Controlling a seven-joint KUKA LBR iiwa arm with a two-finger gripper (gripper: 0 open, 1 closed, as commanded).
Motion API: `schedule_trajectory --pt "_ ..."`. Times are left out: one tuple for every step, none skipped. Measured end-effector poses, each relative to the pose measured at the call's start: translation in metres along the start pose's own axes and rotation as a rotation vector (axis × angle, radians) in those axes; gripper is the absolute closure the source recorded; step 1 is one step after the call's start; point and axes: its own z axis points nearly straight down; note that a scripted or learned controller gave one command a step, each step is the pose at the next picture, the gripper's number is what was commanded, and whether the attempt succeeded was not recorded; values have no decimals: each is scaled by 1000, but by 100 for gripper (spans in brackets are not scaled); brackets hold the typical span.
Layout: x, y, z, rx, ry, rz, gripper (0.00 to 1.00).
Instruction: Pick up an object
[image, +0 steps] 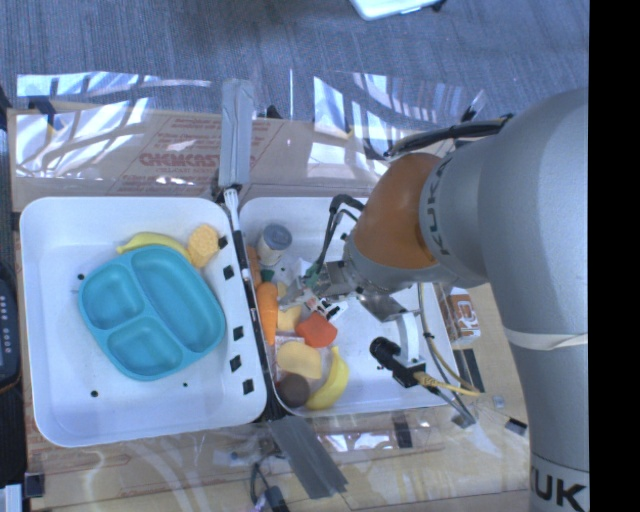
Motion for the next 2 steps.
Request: schedule_trajectory --pt "-9 18 2 14 8 -8 0" --pt "-23 40 3 14 10 -52 0"
